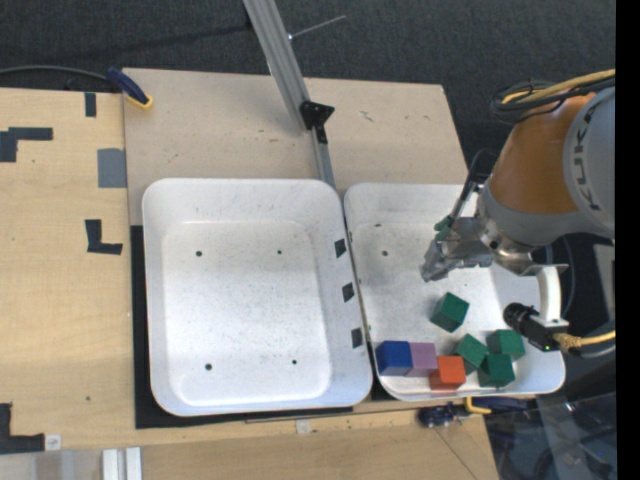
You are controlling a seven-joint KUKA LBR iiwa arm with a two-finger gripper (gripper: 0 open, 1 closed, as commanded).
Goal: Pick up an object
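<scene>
The grey arm [560, 183], with its orange band above the wrist, was seen reaching in from the right, bent down over the right white bin [400, 218]. The gripper [438, 266] was held low above the bin floor, pointing toward the lower left; whether it was released or clenched could not be told, and nothing was seen within it. Just below and to the right of the gripper a dark green cube [450, 311] was found, lying tilted and apart from the rest. Further below it, along the bin's near wall, a blue cube [395, 356], a pale purple block [424, 357], an orange cube [451, 370] and three more green blocks [490, 356] were clustered together. To the gripper's left the left white bin [170, 218] was set beside its neighbour. Both bins were carried on a light wooden bench [60, 298], and a slanted metal rail [280, 48] was noted above, against dark floor.
</scene>
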